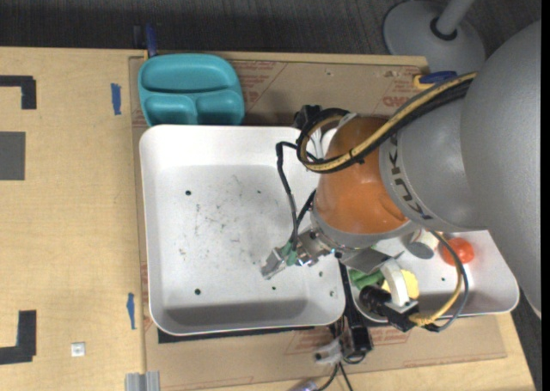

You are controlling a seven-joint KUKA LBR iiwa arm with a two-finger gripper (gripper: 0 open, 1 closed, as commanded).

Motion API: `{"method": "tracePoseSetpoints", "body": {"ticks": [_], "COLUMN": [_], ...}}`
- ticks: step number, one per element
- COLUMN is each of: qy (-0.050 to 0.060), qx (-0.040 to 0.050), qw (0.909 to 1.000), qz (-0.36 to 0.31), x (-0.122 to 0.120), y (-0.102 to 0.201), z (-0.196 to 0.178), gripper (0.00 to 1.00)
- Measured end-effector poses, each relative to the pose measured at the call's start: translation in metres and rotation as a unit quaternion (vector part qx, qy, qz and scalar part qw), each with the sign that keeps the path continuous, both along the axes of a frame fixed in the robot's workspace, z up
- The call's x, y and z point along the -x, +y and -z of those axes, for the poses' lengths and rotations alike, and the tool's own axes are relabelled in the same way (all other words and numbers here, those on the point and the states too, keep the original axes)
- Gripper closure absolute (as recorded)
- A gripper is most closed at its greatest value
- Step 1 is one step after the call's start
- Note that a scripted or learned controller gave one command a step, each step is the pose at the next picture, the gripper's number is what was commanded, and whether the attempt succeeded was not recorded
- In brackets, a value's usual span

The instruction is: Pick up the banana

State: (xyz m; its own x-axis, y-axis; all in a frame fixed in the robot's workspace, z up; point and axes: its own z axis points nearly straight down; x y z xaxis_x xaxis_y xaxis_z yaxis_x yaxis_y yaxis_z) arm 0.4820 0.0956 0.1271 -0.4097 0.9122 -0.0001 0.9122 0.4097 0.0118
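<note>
A yellow and white piece that looks like the banana (400, 283) lies in the right bin (503, 288), mostly hidden beneath the arm. My gripper (277, 264) hangs low over the near right part of the left bin (206, 209), to the left of that yellow piece and apart from it. I see nothing held at its tip. The orange band (357, 187) and the grey arm body cover most of the right bin.
A green object (366, 279) and an orange-red ball (461, 250) lie in the right bin near the yellow piece. A teal divided tray (190, 88) stands behind the left bin. Black and yellow cables (320, 136) loop off the wrist.
</note>
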Motion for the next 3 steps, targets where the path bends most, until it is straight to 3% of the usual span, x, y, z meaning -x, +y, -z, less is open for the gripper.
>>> {"method": "tracePoseSetpoints", "body": {"ticks": [1,2,3], "qy": [-0.007,0.004,0.005], "qx": [0.0048,0.0022,0.0021], "qw": [0.9992,0.9995,0.9998], "qz": [0.038,-0.031,0.021], "x": [-0.005,-0.024,-0.044], "y": [0.015,0.079,0.12], "z": [0.009,0.041,-0.032], "gripper": [0.0,0.0,0.0]}}
